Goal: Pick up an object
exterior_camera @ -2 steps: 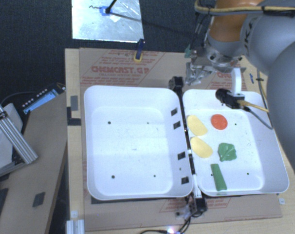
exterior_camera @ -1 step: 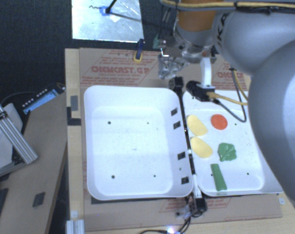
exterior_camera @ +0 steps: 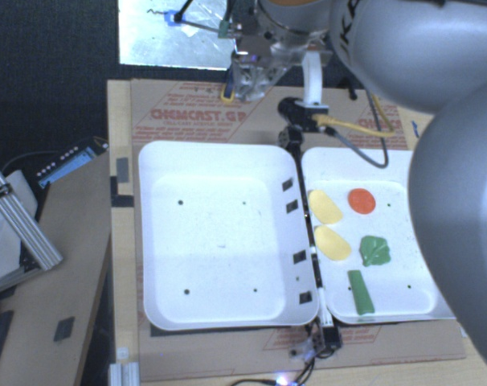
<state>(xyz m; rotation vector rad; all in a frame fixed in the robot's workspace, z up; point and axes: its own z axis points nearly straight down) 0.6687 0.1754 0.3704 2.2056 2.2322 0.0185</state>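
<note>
Bench: brown cardboard sheet (exterior_camera: 187, 115) with red print lies under two white bins, dark floor behind it.
Gripper: gripper (exterior_camera: 245, 83) hangs over the back edge of the cardboard, behind the left bin's (exterior_camera: 147, 215) far right corner. It is blurred from my seat, so I cannot tell whether it is wide, narrow or carrying anything.
Arm: grey arm (exterior_camera: 404, 47) sweeps in from the right and covers the right bin's (exterior_camera: 396, 304) far right corner and right edge.
Nearest candidates: upper yellow piece (exterior_camera: 325, 207) and lower yellow piece (exterior_camera: 333, 243) sit just beside the right bin's left wall, one in front of the other, close together but seemingly apart.
Others: red disc (exterior_camera: 362, 201) lies toward the back edge, near the upper yellow piece. Green leafy piece (exterior_camera: 374, 250) lies mid-bin, and green stick (exterior_camera: 360, 291) lies near the front edge.
Step in hand: approach, by my reading, with nothing gripped that I can confirm.
How I would do it well: I would choose the red disc or the green stick, since each has free floor around it. Travel high over the divider, then descend straight. For the stick, close across its short width.
Risk: the yellow pair hugs the wall, so a jaw may strike the rim there.
</note>
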